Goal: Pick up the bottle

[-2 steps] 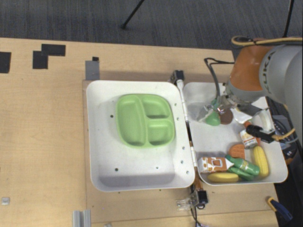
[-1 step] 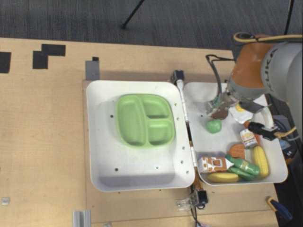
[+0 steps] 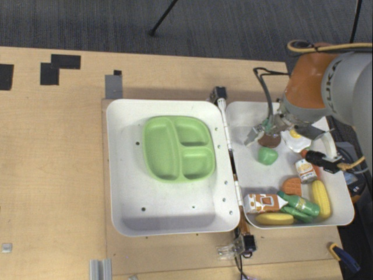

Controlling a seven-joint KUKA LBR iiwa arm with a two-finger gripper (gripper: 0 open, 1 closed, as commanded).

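Two white bins sat side by side on the wooden bench. The left bin (image 3: pixel 125 212) held a green tray (image 3: pixel 178 147) with three parts, near its middle. The arm (image 3: pixel 326 80) reached in over the far edge of the right bin (image 3: pixel 242 118). Its gripper (image 3: pixel 265 130) hung low over the far half of that bin, just above a small brown thing (image 3: pixel 269 139) and a green block (image 3: pixel 268 156). I cannot tell how wide the gripper was. The bottle (image 3: pixel 305 170), small with a white cap, stood near the right edge of the right bin, apart from the gripper. Along the near edge lay a carton (image 3: pixel 265 202), a yellow banana (image 3: pixel 275 219), a green bottle-shaped toy (image 3: pixel 303 206) and a corn cob (image 3: pixel 321 198).
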